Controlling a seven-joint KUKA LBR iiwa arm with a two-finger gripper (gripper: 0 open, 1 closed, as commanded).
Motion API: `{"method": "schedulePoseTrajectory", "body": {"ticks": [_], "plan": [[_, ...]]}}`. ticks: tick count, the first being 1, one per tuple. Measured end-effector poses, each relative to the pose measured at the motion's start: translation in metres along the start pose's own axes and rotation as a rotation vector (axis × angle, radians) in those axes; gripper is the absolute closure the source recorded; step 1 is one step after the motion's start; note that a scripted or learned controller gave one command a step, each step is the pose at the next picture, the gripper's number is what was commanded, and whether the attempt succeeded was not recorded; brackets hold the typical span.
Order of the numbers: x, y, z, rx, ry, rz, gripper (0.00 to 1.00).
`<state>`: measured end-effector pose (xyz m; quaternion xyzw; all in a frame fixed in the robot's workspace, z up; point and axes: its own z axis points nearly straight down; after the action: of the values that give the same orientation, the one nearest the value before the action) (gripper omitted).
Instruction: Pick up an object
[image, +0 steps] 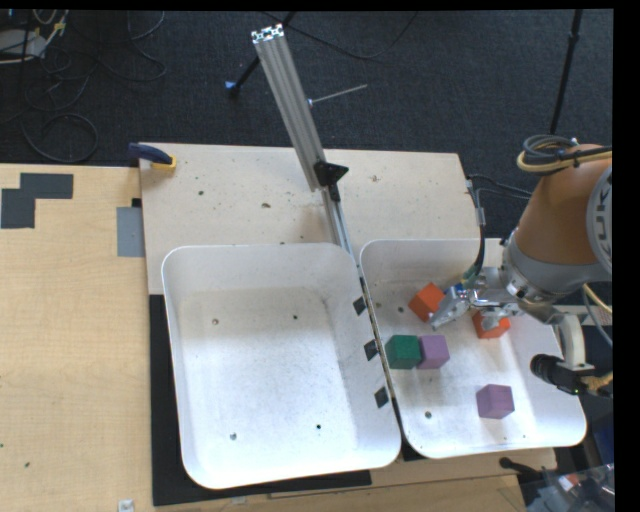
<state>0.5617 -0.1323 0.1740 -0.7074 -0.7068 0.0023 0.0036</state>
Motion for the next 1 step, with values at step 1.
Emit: {"method": "schedulePoseTrajectory", "body": {"ticks": [1], "plan": [[0.0035, -0.0077, 0.0467, 0.000, 0.001, 0.000, 0.00]]}}
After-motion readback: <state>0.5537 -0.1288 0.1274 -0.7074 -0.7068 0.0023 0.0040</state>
